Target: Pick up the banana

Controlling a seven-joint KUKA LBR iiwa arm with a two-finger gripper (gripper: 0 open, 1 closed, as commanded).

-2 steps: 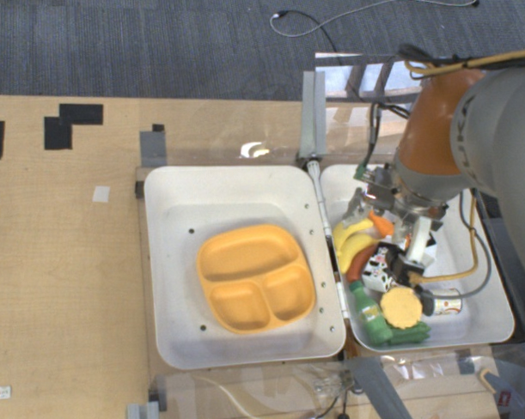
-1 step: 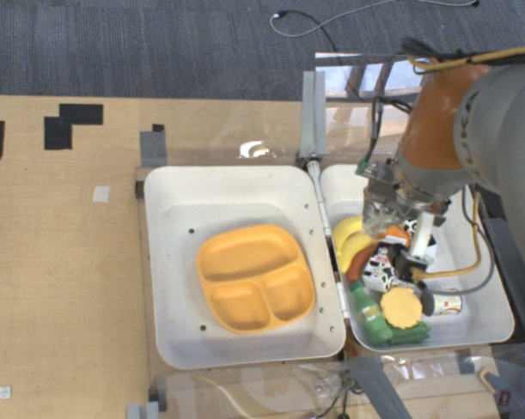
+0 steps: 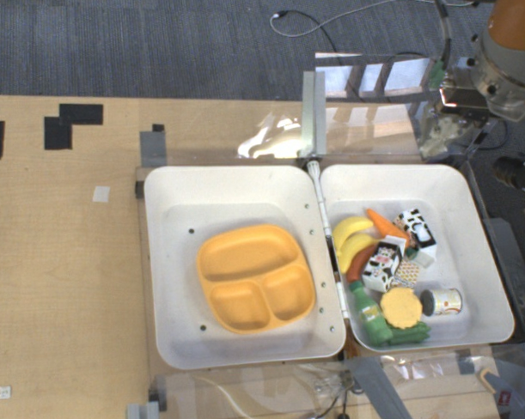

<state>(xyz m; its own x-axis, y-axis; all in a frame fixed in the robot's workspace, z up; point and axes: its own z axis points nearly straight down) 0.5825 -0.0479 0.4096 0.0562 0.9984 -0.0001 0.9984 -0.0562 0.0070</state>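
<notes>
The banana (image 3: 353, 235) lay at the right bin's (image 3: 468, 197) left wall, probably light, smooth and curved; its middle looked best. The claw's (image 3: 452, 103) opening could not be told.

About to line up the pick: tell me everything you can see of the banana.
The banana is a yellow, smooth, plastic-looking bunch of two curved pieces lying flat in the right bin, close to its left wall, at the top of the toy pile. An orange carrot lies along its right side and a brown sausage-like piece sits just below it. Its upper side is uncovered.
</notes>
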